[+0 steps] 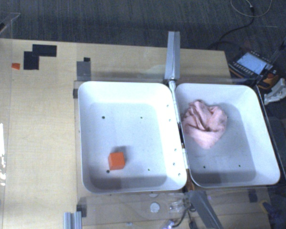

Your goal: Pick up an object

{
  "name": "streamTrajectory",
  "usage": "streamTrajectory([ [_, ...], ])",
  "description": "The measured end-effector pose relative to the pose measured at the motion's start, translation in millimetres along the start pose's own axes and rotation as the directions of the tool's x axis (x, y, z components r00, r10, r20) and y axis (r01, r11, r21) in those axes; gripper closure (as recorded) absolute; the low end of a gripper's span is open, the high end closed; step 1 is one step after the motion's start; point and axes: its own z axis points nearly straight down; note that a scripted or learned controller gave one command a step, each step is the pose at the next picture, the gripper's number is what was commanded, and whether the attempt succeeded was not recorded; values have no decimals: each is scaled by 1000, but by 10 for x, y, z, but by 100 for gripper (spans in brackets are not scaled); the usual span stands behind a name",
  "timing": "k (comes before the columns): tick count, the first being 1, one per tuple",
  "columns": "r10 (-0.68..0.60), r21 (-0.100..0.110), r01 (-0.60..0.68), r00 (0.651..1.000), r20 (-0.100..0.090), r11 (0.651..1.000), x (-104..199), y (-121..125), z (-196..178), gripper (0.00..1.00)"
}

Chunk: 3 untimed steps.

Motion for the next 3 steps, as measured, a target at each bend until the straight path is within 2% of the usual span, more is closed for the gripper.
streamTrajectory([
  [1,83,10,-83,997,-1,996,399,71,1819,0],
  [2,-22,-6,22,1000,-5,1000,863,500,2799,0],
  [3,-163,-2,163,987,-3,987,920,793,2805,0],
])
